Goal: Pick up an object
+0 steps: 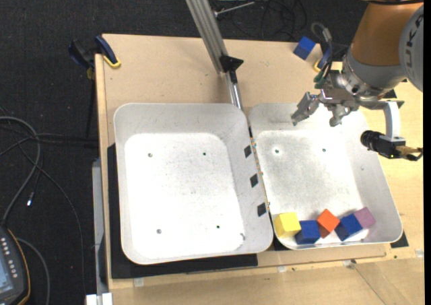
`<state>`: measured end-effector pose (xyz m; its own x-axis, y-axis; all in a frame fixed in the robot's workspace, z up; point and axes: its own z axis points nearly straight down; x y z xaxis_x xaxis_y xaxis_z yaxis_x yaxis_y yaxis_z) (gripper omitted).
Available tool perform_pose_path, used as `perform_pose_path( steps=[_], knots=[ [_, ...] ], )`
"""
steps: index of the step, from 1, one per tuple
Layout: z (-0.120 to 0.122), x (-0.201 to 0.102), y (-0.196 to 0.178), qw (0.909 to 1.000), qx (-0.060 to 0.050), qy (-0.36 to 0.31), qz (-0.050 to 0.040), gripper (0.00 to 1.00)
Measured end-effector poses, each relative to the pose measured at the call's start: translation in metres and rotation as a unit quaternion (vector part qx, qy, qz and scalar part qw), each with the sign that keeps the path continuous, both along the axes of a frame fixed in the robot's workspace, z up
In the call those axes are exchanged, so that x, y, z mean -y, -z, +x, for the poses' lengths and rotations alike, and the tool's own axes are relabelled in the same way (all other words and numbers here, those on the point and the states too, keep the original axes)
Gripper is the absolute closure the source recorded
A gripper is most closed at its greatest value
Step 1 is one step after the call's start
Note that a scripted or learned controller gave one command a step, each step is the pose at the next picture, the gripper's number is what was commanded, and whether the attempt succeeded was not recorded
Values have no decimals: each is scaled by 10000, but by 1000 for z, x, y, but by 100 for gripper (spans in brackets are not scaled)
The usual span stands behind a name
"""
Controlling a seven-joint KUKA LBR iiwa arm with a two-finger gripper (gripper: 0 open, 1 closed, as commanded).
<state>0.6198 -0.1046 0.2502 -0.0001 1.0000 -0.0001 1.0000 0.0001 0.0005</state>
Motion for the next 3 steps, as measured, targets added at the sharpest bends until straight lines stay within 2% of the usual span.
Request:
perform_pose_path(
  steps=[1,2,3],
  knots=[
    [-18,-33,59,10000,-37,-25,9,0],
    [-77,-63,55,10000,-21,-12,9,0],
    [-74,-61,45,10000,5,2,-1,100]
  ],
)
